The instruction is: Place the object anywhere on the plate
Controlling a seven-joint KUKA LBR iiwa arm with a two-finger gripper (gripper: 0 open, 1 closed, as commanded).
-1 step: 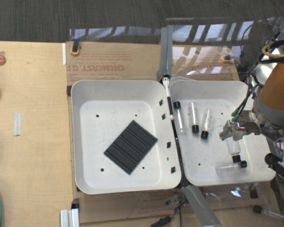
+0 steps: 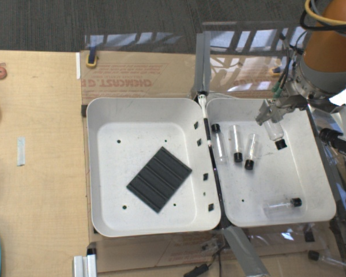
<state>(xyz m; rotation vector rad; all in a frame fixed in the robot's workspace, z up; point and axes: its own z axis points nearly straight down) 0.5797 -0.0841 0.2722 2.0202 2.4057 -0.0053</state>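
The tool (image 2: 269, 115) hovers over the right bin (image 2: 311, 212), gripping a clear black-capped vial (image 2: 275, 135); the dark ribbed plate (image 2: 159, 179) lies well apart in the left bin (image 2: 104, 154).

Bench (image 2: 34, 108) with two white bins (image 2: 98, 172)

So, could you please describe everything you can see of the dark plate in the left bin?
The plate is a dark grey, matte rectangular slab with parallel ridges running along its length. It lies flat on the floor of the left bin, near the middle, turned diagonally. Nothing rests on it or touches it.
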